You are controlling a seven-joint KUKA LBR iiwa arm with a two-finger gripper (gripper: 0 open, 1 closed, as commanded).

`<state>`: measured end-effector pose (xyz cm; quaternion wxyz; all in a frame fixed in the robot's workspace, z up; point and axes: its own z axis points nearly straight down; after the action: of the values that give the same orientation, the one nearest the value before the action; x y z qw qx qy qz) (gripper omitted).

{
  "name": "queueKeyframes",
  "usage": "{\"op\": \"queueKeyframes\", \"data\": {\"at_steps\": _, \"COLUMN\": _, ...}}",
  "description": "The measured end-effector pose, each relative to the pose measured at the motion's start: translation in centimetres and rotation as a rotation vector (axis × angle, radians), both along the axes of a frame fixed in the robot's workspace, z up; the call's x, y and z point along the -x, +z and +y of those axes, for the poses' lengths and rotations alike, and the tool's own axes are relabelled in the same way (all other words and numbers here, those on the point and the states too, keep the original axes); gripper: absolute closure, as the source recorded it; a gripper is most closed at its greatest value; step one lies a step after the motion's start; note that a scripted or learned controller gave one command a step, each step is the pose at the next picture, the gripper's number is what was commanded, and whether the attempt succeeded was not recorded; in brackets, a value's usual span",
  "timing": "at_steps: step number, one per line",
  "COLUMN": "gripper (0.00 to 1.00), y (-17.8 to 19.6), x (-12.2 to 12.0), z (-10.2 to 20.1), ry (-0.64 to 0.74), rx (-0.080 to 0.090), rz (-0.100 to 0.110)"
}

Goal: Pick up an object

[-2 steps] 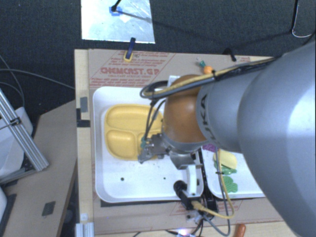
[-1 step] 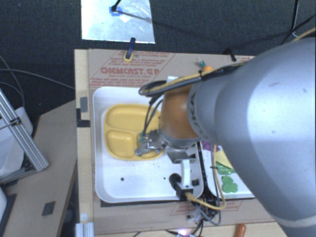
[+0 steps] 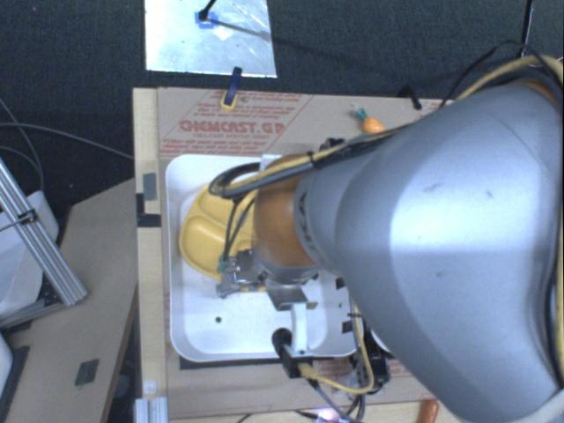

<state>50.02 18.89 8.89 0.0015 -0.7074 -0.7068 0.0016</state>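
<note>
Whether the two-finger gripper (image 3: 236, 280) is gripping anything cannot be told, since the big grey arm (image 3: 423, 236) with its orange band (image 3: 275, 227) hides much of it as it hangs low in the shallow white bin (image 3: 198, 342), beside a rounded yellow plastic object (image 3: 204, 232) lying at the bin's left.

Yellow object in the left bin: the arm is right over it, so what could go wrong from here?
1. The arm hides much of the yellow object, so a grasp can't be confirmed from the camera view.
2. The object lies close to the white bin wall; the hand might hit the rim.
3. Loose cables hang beside the object and could snag.
</note>
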Motion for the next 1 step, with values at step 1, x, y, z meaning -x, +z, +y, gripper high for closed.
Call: {"op": "queueKeyframes", "data": {"at_steps": 1, "gripper": 1.00, "y": 0.63, "x": 0.68, "z": -0.14, "ry": -0.002, "rx": 0.006, "rz": 0.028}}
